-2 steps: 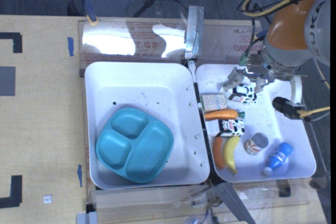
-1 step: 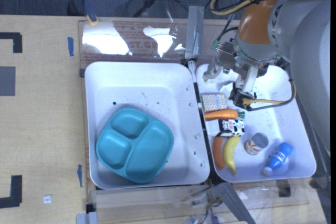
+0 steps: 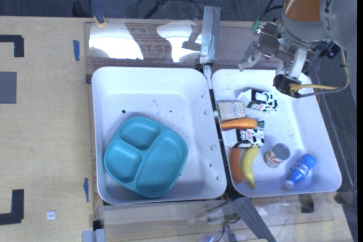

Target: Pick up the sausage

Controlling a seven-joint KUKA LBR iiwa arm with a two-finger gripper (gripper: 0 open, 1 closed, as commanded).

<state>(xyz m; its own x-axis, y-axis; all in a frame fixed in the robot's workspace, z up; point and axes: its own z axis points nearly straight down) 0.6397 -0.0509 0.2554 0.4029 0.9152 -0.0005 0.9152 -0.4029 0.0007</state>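
Sausage (image 3: 235, 164) sits at the near edge of the right bin (image 3: 317, 122), hard against the divider wall, with the banana (image 3: 249, 166) touching its right side. That's the main risk: little room for a finger on either side, so a descent likely clips the bin wall or wedges the banana, and may lift the banana instead. The sausage looks rounded and smooth, so an off-centre pinch could squirt it out.

Just behind them are a black-and-white carton (image 3: 250, 136) and the carrot (image 3: 240, 123); its colour is similar, easy to mistake for the target. A small can (image 3: 276, 155) and blue bottle (image 3: 300, 170) lie to the right, clear of the approach.

Left bin (image 3: 113, 88) holds a teal divided plate (image 3: 146, 156).

Gripper (image 3: 266, 45) hangs over the far rim of the right bin, well apart from the sausage, nothing visibly in it; can't tell how far it's open. A yellow cable loops below the wrist and could snag.

Wooden bench (image 3: 39, 122), dark floor beyond.
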